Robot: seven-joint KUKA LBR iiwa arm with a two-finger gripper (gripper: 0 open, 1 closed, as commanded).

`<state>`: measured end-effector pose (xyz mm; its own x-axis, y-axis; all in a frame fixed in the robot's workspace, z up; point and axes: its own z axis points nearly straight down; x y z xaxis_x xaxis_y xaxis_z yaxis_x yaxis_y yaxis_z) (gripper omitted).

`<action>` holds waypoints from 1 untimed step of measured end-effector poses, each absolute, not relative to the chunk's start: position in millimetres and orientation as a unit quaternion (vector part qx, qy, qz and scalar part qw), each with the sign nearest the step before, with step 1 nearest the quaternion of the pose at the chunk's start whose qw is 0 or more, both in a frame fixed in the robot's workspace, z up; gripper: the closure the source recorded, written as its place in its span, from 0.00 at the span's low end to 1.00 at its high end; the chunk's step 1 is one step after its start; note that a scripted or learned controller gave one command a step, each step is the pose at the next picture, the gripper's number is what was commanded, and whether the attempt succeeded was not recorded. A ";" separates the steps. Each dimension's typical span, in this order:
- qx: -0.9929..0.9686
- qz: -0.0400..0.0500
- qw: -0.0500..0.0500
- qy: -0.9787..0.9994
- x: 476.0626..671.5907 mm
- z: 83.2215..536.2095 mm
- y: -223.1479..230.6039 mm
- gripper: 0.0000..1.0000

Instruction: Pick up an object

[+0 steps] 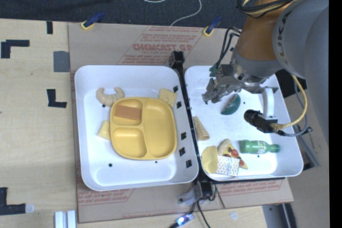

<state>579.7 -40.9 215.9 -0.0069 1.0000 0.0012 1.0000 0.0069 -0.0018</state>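
My gripper (pixel 212 96) hangs over the upper left part of the right bin (pixel 288 168), open with nothing between its fingers. A teal curved piece (pixel 231 107) lies just to its right, apart from it. Lower in the same bin are an ice-cream cone (pixel 200 128), a green bottle (pixel 257 147) on its side, a pizza slice (pixel 230 151), a yellow round piece (pixel 209 159) and a small white packet (pixel 228 167). The grey arm with its orange band (pixel 259 34) reaches in from the upper right.
The left bin (pixel 91 168) holds a yellow divided plate (pixel 152 139) with a brown slab (pixel 128 111) in one compartment, a croissant (pixel 108 95) and cheese wedges (pixel 167 96). A black fitting with a yellow cable (pixel 260 120) hangs over the right bin.
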 end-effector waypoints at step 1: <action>-0.706 0.000 0.001 -0.709 591.7 219.8 -15.6 1.00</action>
